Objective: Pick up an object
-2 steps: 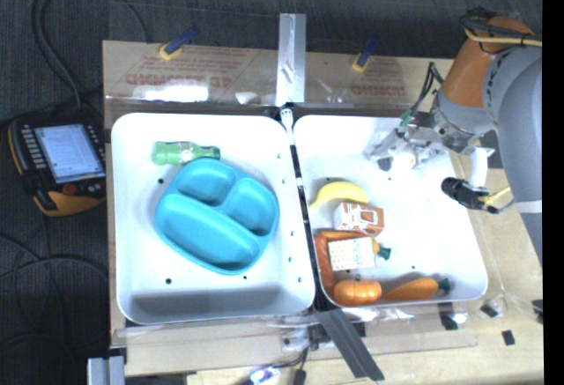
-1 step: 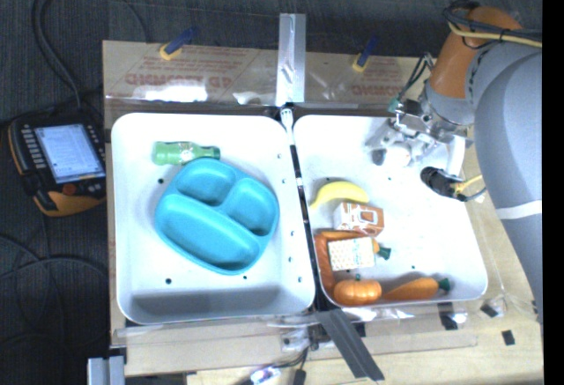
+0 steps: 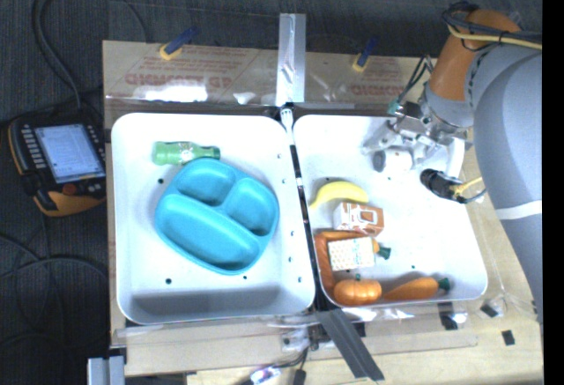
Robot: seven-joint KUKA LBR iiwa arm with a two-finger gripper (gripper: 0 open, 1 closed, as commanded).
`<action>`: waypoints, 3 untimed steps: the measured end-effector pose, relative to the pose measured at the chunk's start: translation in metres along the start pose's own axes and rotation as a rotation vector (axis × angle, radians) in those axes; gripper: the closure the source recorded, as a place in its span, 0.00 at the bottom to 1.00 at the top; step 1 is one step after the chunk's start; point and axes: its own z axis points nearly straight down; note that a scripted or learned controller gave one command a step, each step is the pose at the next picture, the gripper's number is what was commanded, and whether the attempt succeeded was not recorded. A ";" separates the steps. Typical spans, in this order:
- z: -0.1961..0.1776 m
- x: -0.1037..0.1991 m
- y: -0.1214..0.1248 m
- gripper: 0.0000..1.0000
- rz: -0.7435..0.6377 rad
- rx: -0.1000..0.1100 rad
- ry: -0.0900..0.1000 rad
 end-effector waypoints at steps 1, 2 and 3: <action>-0.010 -0.001 0.000 1.00 -0.003 -0.001 -0.007; -0.004 0.001 -0.045 1.00 -0.043 -0.020 0.003; -0.110 0.022 -0.040 1.00 -0.209 0.001 0.007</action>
